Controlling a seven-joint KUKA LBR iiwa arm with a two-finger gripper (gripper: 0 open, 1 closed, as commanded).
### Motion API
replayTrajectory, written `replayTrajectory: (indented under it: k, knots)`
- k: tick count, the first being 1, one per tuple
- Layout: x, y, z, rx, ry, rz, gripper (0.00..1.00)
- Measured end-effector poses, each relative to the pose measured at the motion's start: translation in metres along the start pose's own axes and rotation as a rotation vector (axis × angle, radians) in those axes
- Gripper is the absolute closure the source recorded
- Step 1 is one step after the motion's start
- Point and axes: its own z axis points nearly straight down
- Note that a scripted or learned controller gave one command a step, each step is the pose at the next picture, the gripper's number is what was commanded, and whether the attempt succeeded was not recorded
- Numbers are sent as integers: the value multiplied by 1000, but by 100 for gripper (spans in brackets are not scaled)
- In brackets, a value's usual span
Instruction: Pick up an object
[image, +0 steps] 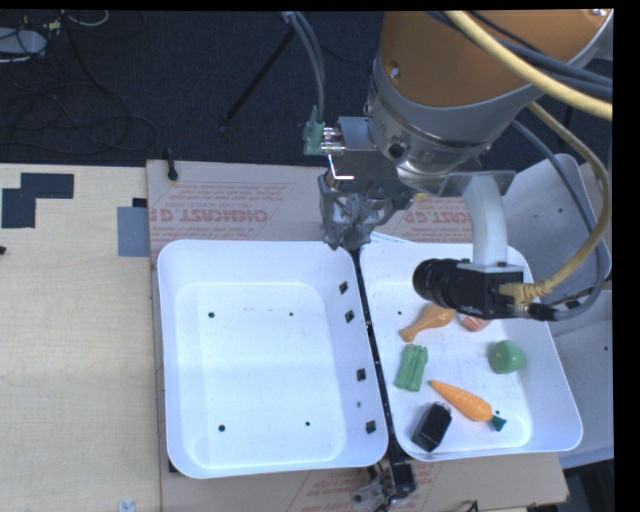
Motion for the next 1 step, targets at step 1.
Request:
replayTrajectory:
  k: [1]
  knots:
    - [54,6,-2,-16,6,23,100]
